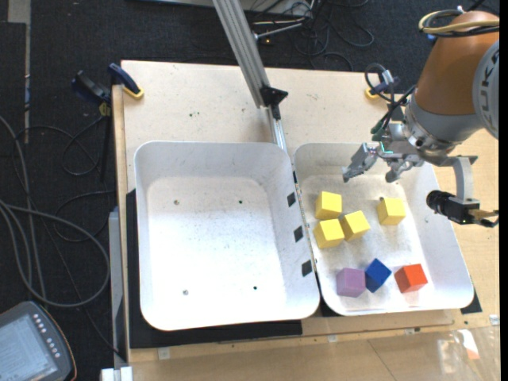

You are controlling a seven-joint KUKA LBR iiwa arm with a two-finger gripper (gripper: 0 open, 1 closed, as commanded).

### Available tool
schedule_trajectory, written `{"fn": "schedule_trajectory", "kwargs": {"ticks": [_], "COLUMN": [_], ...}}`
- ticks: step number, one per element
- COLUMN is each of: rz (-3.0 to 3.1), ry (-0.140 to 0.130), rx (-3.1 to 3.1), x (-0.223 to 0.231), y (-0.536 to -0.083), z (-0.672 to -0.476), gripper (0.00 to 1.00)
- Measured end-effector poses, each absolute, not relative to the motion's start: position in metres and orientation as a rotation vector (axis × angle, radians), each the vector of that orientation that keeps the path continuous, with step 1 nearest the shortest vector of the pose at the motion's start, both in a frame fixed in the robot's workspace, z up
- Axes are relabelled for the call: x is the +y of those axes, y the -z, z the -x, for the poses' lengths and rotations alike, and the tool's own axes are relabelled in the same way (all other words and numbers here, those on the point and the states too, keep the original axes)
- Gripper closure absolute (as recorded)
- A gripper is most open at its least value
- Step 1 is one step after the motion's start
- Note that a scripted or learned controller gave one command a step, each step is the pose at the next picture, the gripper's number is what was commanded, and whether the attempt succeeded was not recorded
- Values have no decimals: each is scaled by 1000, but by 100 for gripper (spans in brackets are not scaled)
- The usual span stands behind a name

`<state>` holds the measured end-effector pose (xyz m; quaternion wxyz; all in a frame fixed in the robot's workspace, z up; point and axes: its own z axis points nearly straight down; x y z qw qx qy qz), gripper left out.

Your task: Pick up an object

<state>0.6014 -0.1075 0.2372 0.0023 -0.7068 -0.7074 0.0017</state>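
right now we are hovering our gripper (373, 167) over the far end of the right bin (449, 254), with the fingers spread apart and nothing showing between them, so we are carrying nothing yet. what the coming move is turning on is which way the blocks are lying from the tool: all of them are sitting nearer the camera than the gripper, further down the bin. the two closest are a yellow cube (329, 205) lying down and a little to the view's left of the fingertips, and a second yellow cube (391, 210) lying down and slightly to the view's right; we are judging both to be about equally near, with the gripper hanging roughly between them and behind them. two more yellow cubes (343, 227) are sitting touching each other just beyond the first, which is making them harder to close around. further on, near the bin's front wall, a purple cube (351, 282) and a blue cube (378, 275) are pressing together, and a red cube (410, 278) is standing just beside them. the left bin (152, 173) is lying well apart from our tool and is playing no part. we are judging the right-hand yellow cube the better target, since it is standing apart from its neighbours, so the move is calling for a short travel toward the camera and then a descent.
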Motion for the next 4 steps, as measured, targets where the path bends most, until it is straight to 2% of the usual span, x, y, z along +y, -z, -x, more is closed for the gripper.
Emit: {"fn": "schedule_trajectory", "kwargs": {"ticks": [1,3,4], "rz": [2220,2220,2229], "ry": [-2,-5,16], "rx": [-2221,-2218,-2234], "x": [-108,-119,-119], "y": [-240,-149,-120], "z": [-602,-598,-604], "gripper": [0,0,0]}}
